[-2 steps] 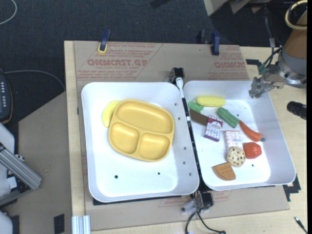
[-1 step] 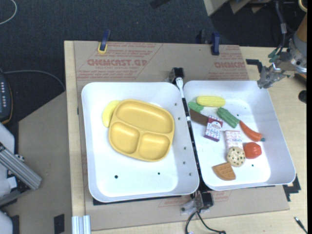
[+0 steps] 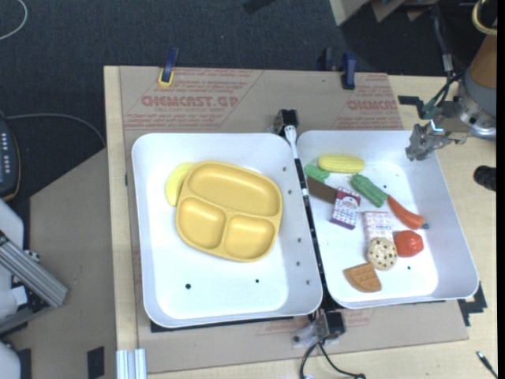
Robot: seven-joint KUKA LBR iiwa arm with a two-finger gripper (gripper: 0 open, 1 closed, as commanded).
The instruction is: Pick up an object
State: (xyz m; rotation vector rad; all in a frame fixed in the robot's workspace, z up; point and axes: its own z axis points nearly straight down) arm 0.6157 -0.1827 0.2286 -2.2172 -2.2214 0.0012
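Yellow tray [image 3: 227, 209]: three-compartment plate sitting in the left bin [image 3: 158, 275], tilted a bit, nothing in its compartments.
Yellow bit [image 3: 175, 181]: some flat yellow piece poking out from under the tray's upper-left edge, can't say what it is.
Right bin [image 3: 450, 243]: just right of the tray's bin, all the small toy food is in here.
Corn [image 3: 340, 163]: upper part of the right bin, nearest the tray side.
Green veg [image 3: 368, 189]: just below-right of the corn.
Carrot [image 3: 405, 212]: right of the green veg, angled down.
Tomato [image 3: 408, 243]: below the carrot.
Cookie [image 3: 381, 253]: touching the tomato's left side.
Red box [image 3: 345, 208]: small carton between the tray and the carrot.
Gripper [image 3: 420, 144]: way right of the tray, over the right bin's upper-right corner, nothing in it, honestly can't tell if the claw is apart or together.
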